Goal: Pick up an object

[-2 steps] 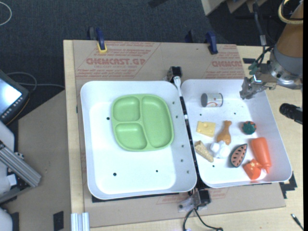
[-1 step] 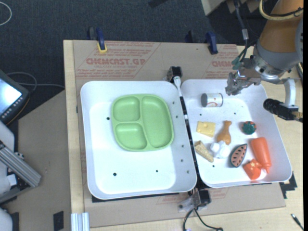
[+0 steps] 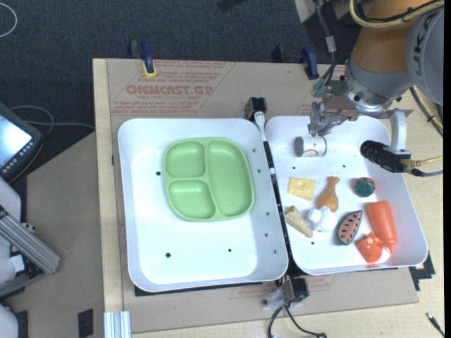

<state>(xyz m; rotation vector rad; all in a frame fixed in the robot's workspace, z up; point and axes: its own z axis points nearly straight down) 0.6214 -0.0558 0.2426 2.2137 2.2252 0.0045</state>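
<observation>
My gripper [image 3: 321, 124] hangs over the far left part of the right bin [image 3: 402, 210], under the grey wrist and its orange band. Just below it lies a small white cylinder with a grey end [image 3: 309, 146]; I cannot tell whether they touch. Nearer the front of that bin lie a yellow cheese wedge [image 3: 301, 188], a tan drumstick [image 3: 328, 193], a small green and red ball [image 3: 364, 186], an orange carrot [image 3: 382, 220], a brown seeded slice [image 3: 349, 227] and a bread piece [image 3: 299, 222].
The left bin [image 3: 141, 210] holds a green divided plate [image 3: 208, 178]. A black cylindrical part [image 3: 380, 153] on the arm juts over the right bin's far right side. Cables run past the bench's right edge.
</observation>
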